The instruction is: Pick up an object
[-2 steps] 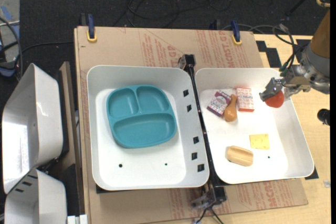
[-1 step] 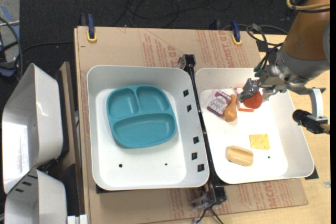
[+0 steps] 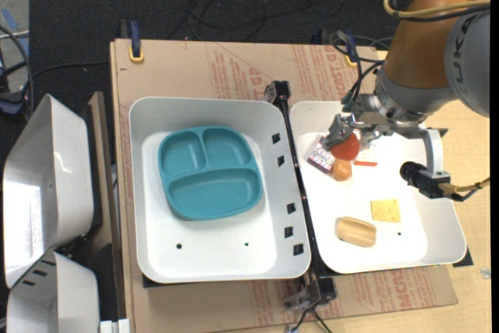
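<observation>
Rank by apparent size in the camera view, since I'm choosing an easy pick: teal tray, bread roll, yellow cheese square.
1. teal tray, by far the largest.
2. bread roll.
3. yellow cheese square, only slightly smaller than the roll.

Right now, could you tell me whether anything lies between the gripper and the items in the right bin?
Nothing visible does. The gripper sits directly over a red piece, with a purple packet and an orange piece touching beside it. The yellow square and tan block lie apart, uncovered.

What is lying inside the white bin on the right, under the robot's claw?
The right bin holds a tan bread-like piece, a yellow square, a purple-and-white packet and red-orange pieces. The gripper hangs over that cluster, covering part of it.
</observation>
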Robot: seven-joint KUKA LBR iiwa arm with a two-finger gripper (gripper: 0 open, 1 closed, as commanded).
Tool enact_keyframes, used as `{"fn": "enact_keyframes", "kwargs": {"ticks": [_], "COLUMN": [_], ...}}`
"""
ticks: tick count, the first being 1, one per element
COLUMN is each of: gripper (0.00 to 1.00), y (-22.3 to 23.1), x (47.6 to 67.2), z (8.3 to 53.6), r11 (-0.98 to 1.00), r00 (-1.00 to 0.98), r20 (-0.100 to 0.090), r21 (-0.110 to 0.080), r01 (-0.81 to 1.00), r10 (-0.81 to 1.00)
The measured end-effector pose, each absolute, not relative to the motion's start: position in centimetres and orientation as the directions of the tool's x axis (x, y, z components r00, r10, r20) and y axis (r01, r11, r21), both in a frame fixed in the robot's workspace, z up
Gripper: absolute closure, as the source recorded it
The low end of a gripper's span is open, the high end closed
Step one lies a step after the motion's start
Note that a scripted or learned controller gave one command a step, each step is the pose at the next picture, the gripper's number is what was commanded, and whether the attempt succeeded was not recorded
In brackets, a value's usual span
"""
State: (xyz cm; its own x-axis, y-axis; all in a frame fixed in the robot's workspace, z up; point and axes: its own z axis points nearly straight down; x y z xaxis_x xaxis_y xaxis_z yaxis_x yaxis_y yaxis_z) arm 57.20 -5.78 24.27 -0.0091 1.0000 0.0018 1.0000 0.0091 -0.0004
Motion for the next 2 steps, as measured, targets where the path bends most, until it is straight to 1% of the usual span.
{"fn": "enact_keyframes", "kwargs": {"ticks": [1, 2], "gripper": [1.00, 1.00], "y": [0.0, 5.1], "x": [57.9, 57.4], "z": [23.8, 24.4], "r11": [0.009, 0.008], "r00": [-0.009, -0.008], "r20": [0.002, 0.001], "r21": [0.000, 0.000], "r01": [1.000, 1.000], "r10": [1.000, 1.000]}}
